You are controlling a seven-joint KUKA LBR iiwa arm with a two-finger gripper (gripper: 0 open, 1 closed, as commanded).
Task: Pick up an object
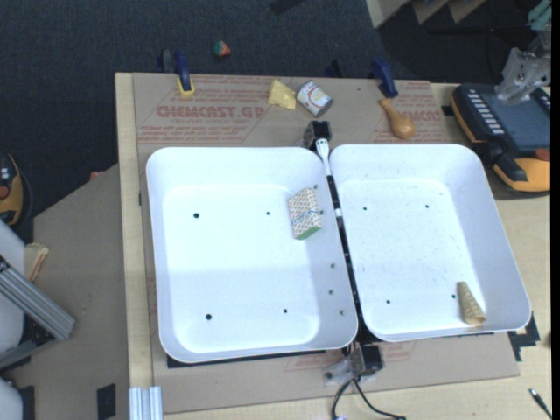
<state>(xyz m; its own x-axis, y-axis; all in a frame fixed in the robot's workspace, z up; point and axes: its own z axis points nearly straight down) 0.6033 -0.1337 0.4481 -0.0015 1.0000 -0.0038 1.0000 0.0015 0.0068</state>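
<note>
A small box with a speckled, patterned wrapper (304, 213) lies in the left bin (175, 261), towards the bin's far right part, just beside the wall it shares with its neighbour. It lies flat on the bin's floor, its long side running roughly front to back, with nothing touching it. In the right bin (490, 208) a tan, cone-shaped piece (471, 304) lies near the front right corner, close against the sloping wall, its narrow end pointing away from the front rim. The two objects are well apart, one in each bin.

The gripper (523, 70) is at the upper right edge of the view, beyond the bins and over the clutter at the bench's far right. It is well away from both objects. It appears as a pale grey metal shape cut by the frame, and whether it is apart or together I cannot tell. Nothing can be seen in its hold.

Just below it sits a black and yellow device (503, 134). Behind the bins, on the printed cardboard sheet (219, 112), lie a yellow scrap (282, 95), a small white carton (314, 98) and an orange-brown pear-shaped piece (398, 121). Two blue clamps (183, 73) grip the sheet's far edge. A cable (359, 383) trails out from the front between the bins.
</note>
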